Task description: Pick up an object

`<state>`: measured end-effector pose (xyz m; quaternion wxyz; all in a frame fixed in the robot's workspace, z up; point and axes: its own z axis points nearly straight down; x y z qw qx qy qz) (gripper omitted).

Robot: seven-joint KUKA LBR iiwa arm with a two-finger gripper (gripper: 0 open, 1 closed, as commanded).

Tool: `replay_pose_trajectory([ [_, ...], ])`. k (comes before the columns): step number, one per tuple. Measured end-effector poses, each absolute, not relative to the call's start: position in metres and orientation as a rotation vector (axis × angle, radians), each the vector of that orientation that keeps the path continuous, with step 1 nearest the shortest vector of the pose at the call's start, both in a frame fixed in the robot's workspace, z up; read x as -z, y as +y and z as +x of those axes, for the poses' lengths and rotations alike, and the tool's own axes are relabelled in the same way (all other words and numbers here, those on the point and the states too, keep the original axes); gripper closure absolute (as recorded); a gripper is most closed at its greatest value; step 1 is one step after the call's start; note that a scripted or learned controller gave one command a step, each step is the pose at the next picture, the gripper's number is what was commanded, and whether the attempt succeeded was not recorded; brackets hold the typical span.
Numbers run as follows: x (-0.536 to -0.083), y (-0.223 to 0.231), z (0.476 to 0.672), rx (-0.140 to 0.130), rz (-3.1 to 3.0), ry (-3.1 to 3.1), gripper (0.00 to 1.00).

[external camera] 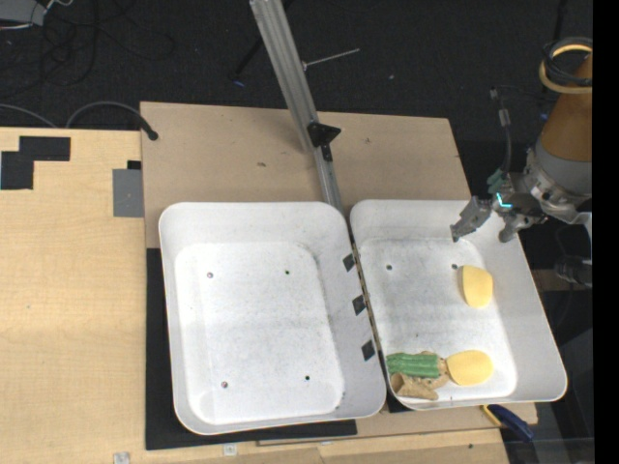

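Nothing is picked yet: my hand (491, 222) hangs spread and bare above the right bin's (416, 259) far rim.

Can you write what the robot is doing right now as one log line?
hand: open, holding nothing | above right bin | nearest: yellow piece

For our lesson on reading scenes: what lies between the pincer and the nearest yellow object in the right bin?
In the camera view, nothing but bare white bin floor separates the open pincer from the yellow object just below it.
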<state>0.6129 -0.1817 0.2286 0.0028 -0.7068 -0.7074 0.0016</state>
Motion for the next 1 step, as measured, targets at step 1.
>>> replay_pose_trajectory([
  [1, -0.2308, -0.1815, 0.6138, -0.003, -2.216, -2.223, 0.0],
])
